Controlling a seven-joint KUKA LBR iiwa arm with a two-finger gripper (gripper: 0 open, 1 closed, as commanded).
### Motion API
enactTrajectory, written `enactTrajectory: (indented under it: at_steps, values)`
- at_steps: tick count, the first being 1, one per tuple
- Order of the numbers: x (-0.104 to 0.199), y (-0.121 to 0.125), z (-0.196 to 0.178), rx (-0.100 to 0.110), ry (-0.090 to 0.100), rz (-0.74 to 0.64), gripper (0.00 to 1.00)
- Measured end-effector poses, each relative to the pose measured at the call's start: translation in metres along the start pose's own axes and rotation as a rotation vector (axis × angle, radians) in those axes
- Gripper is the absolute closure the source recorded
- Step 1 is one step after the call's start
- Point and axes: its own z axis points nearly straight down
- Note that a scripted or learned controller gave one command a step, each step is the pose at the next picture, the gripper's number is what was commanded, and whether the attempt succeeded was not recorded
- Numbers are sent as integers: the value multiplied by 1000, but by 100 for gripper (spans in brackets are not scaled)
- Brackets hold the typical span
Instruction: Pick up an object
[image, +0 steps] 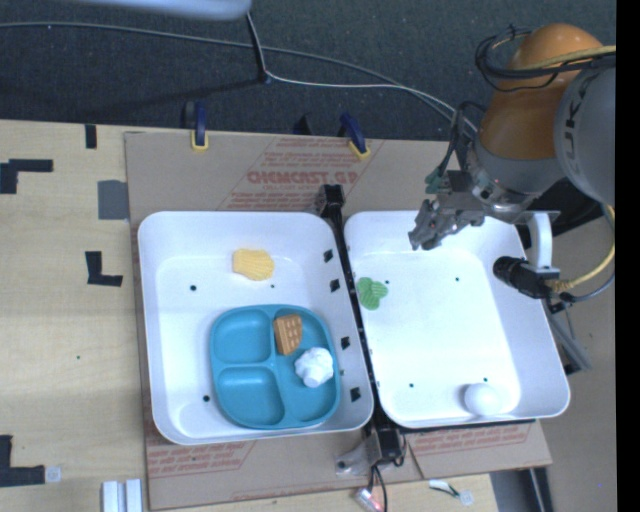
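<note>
We can read "CHEMCAST" in red on the cardboard (300, 178) behind the bins. The gripper (428, 236) hangs over the right bin (520, 330); can't tell its fingers' state.

Blue tray (240, 385), green toy (372, 293), white bins (160, 300).

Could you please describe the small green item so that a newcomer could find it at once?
Look at the right-hand white bin, the one without the blue tray. The green item lies near its left wall, below the gripper. It alone is green; the bin's other object is white.
</note>
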Motion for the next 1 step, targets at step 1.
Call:
enactTrajectory:
  at_steps: [1]
  values:
    - [0, 0, 0, 1, 0, 0, 0]
